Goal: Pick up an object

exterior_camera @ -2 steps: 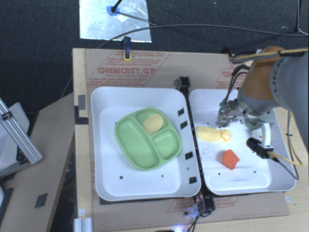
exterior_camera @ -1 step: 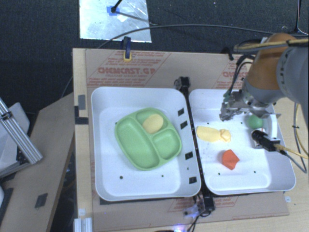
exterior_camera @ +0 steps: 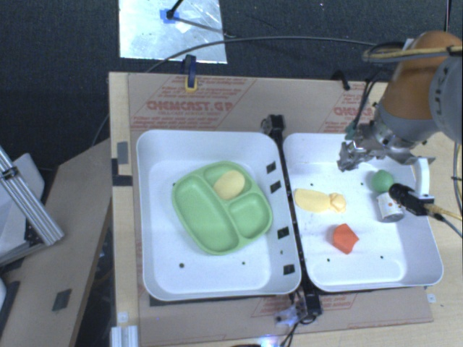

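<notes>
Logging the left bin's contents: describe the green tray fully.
The green tray is a pale green, plastic-looking divided plate with rounded corners and three compartments: one long, two smaller. It lies flat and turned at a slant on the floor of the left bin, near its middle. A yellow lump sits in the upper small compartment; the other two hold nothing.

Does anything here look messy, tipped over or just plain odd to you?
Mostly tidy. The green divided plate sits askew in the left bin, a yellow lump in one compartment. In the right bin, the little white can lies on its side beside a green ball. Nothing looks spilled or broken.
</notes>
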`<state>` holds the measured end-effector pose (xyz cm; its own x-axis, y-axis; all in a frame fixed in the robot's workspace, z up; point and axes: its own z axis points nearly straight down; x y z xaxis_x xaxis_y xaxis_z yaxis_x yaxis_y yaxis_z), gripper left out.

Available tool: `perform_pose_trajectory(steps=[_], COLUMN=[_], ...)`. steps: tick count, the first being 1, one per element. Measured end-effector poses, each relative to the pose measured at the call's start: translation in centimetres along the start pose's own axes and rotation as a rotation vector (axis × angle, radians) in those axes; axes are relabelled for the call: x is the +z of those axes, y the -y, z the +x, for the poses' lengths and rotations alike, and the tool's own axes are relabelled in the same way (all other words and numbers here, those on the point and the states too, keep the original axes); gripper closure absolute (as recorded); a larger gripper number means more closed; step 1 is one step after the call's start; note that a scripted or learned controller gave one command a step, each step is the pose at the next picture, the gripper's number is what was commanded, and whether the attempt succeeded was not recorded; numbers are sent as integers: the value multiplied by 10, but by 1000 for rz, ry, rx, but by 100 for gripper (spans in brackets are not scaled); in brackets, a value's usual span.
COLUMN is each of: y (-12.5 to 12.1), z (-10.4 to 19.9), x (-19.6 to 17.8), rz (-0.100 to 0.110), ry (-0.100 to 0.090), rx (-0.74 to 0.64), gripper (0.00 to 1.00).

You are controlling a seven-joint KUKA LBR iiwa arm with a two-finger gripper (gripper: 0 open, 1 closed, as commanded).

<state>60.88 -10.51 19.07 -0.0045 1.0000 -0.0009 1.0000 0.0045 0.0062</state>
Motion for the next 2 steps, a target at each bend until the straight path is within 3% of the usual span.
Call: perform_pose_trajectory(steps=[1, 2], y=[1, 5], z=[7, 59], x=[-62, -68], rz=[-2, 4], ry=[0, -2], rx=[-2, -5], gripper=[100, 100])
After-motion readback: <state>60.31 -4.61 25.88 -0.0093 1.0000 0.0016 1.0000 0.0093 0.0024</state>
